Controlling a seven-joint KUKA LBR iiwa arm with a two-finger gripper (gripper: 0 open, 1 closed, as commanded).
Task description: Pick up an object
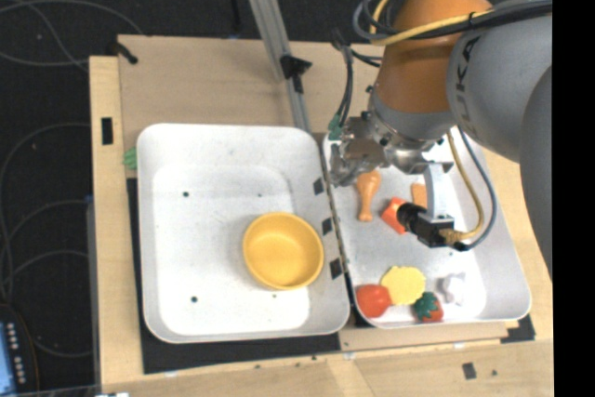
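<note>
Orange drumstick-shaped plastic toy (369, 194), right bin (497, 288), frame centre-right: likeliest target, I judge. Not lifted yet; grasp and lift remain. Grey arm with orange band (428, 51) reaches from upper right, wrist bent down. Gripper (351, 153) just above toy's upper end; pincer state I cannot tell.
</note>
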